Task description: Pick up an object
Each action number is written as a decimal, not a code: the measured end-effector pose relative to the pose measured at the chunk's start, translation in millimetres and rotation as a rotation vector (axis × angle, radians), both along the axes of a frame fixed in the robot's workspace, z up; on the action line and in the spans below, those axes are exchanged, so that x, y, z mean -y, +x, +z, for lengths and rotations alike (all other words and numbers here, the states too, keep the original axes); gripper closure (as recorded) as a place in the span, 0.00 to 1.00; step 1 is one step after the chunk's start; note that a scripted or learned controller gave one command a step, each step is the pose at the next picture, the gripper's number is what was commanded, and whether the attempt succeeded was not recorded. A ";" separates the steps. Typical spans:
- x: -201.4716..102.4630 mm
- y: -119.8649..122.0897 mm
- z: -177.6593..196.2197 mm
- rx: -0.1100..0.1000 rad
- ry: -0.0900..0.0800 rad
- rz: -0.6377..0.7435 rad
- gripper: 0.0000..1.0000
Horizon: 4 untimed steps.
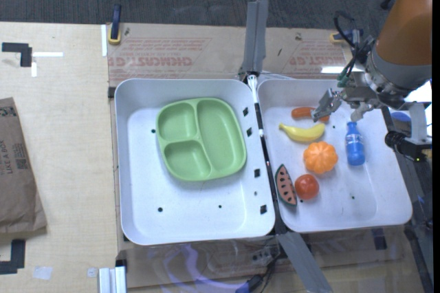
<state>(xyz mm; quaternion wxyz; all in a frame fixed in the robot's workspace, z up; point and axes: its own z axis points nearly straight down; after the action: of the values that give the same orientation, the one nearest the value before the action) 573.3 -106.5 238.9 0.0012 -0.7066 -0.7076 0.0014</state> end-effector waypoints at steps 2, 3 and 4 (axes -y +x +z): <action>23.1 -2.2 -125.7 0.001 0.000 -0.117 1.00; 31.8 85.0 -147.1 0.000 -0.002 -0.427 1.00; 11.5 69.1 -147.5 0.000 -0.003 -0.773 1.00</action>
<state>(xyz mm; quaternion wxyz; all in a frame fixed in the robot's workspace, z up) 642.4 -118.1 91.4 0.0006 -0.9212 -0.3890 0.0019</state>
